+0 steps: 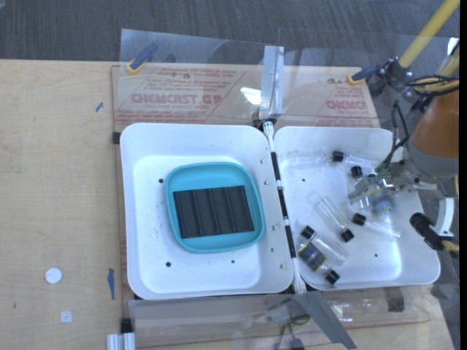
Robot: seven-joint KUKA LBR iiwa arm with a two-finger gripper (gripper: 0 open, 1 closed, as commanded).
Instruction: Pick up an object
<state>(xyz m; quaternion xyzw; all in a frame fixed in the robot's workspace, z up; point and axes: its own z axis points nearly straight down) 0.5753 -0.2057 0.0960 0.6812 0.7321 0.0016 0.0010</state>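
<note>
Clear plastic vials [332, 221] in the right bin [416, 268] look light and slippery, best pinched mid-body; gripper [376, 188] state unclear.

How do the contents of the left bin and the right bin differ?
The left bin holds one teal tray with a dark ribbed insert, lying flat near its middle; the right bin holds several clear vials with black caps, scattered at odd angles. The gripper is over the right bin, not the left. Both bins are shallow and white.
</note>
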